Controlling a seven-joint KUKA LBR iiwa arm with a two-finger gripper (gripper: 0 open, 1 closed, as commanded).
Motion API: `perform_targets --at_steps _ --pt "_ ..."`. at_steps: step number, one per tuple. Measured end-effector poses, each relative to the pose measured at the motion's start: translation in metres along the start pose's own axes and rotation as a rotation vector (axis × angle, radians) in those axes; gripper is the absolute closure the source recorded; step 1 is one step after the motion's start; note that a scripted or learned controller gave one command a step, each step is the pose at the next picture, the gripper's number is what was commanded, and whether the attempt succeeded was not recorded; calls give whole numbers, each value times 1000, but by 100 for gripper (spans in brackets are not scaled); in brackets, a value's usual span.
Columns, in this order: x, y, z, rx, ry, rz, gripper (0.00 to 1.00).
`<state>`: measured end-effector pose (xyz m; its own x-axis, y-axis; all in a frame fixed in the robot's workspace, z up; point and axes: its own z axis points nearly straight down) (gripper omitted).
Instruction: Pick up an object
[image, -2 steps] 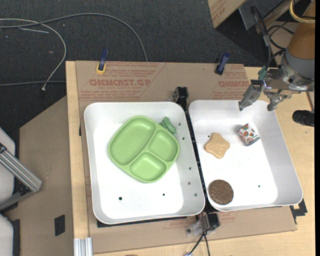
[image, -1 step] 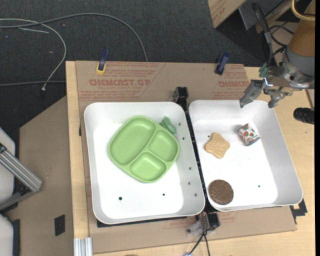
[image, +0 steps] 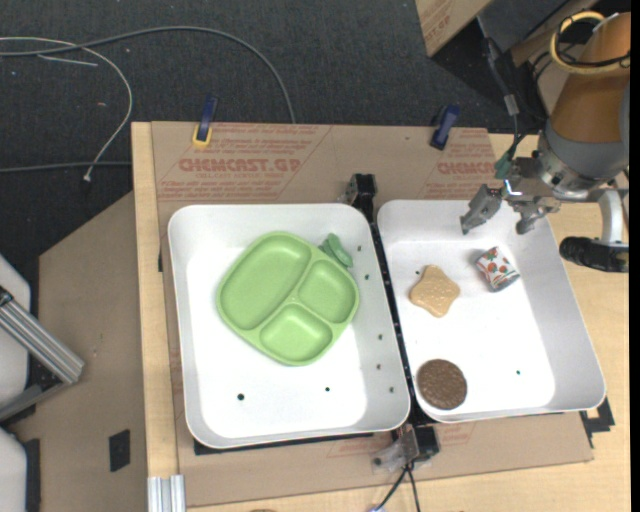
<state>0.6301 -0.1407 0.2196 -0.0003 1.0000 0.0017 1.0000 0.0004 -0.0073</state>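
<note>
Overhead, jaws (image: 505, 210) spread, empty; board (image: 240, 160) print reads perhaps "CHEMCAST GP".

The bench (image: 150, 300) (cardboard-topped) bears the left bin (image: 200, 400), with the right bin (image: 560, 370) just beside it.

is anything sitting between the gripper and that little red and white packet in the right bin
Nothing visible does. The open gripper hangs over the right bin just above the red and white packet, with bare bin floor between. The tan star-shaped piece lies off to the side.
</note>
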Motion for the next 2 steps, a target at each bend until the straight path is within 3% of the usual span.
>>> perform_targets --at_steps 2 --pt "-7 19 100 -6 -2 -1 0"
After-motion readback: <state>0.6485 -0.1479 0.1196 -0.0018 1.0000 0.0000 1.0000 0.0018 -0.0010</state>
